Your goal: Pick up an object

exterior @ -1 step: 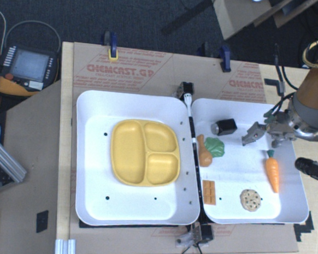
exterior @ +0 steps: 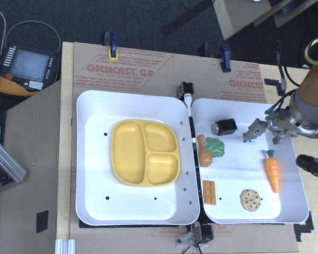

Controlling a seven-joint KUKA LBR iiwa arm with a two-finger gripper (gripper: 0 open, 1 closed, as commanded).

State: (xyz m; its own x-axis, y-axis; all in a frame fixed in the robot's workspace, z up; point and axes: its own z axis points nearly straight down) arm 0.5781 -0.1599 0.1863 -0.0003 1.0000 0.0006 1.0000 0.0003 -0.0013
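Note:
My gripper [exterior: 266, 133] hangs over the back right of the right bin [exterior: 292, 213], its two fingers spread apart with nothing between them. A carrot [exterior: 272, 172] lies just in front of it, to the right. A black cylinder [exterior: 224, 126] sits to its left near the bin's back. A green leafy piece [exterior: 214, 146] and a small brown piece [exterior: 204, 153] lie by the left wall. A waffle-like orange bar [exterior: 209, 192] and a round cookie [exterior: 250, 200] lie near the front.
The left bin [exterior: 88, 195] holds a yellow divided plate [exterior: 144, 152]. Blue clamps [exterior: 225, 58] stand at the bench's back edge. A pendant with a screen [exterior: 25, 66] lies off the bench to the left.

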